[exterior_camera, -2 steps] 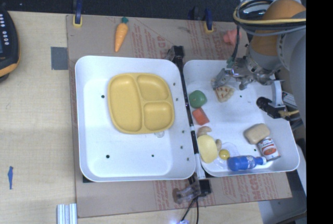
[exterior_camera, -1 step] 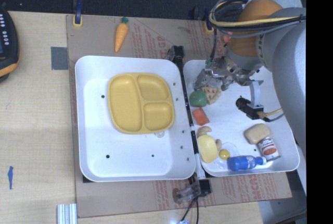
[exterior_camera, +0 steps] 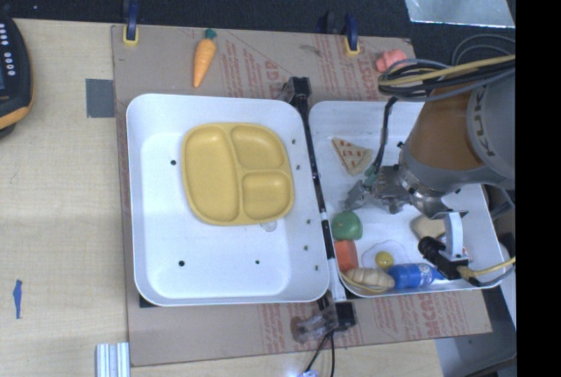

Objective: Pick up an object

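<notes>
My gripper (exterior_camera: 361, 190) hangs low over the middle of the right bin (exterior_camera: 390, 117), reaching in from the right. It sits between a triangular pizza-slice toy (exterior_camera: 351, 155) above it and a green round toy (exterior_camera: 346, 224) just below it. Nothing can be seen held in it. Along the bin's front wall lie a red-orange piece (exterior_camera: 347, 255), a small yellow ball (exterior_camera: 384, 259), a cream-coloured piece (exterior_camera: 367, 280) and a blue bottle (exterior_camera: 410, 276). Partly under the arm's wrist lies a beige piece (exterior_camera: 429, 228).
The left bin (exterior_camera: 158, 252) holds a yellow divided plate (exterior_camera: 237, 172). A toy carrot (exterior_camera: 203, 58) and a pink item (exterior_camera: 393, 60) lie on the brown board behind the bins. Cables (exterior_camera: 438, 73) run over the arm. A black clamp bar (exterior_camera: 308, 156) separates the bins.
</notes>
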Robot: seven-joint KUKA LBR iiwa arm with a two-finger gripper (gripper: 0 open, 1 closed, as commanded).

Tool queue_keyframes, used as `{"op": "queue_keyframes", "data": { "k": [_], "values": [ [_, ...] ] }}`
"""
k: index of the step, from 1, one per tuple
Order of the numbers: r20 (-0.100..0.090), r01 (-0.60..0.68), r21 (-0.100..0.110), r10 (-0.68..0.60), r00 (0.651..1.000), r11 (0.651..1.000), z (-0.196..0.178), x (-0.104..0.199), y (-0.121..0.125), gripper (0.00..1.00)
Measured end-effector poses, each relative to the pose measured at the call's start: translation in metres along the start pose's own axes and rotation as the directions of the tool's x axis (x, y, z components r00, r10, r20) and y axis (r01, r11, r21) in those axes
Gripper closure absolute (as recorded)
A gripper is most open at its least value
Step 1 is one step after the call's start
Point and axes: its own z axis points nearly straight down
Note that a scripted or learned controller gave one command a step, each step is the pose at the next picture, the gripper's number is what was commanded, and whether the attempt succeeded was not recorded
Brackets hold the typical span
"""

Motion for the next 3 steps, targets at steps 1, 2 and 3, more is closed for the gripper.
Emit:
{"op": "queue_keyframes", "data": {
  "k": [1,2,3],
  "values": [
    [0.005,0.001,-0.017,-0.001,1.0,1.0,-0.042,-0.032,0.04,0.0],
    [0.001,0.006,-0.007,-0.006,1.0,1.0,0.001,0.001,0.039,0.0],
    [0.003,0.005,-0.016,-0.005,1.0,1.0,-0.003,0.002,0.09,0.0]
  ]
}}
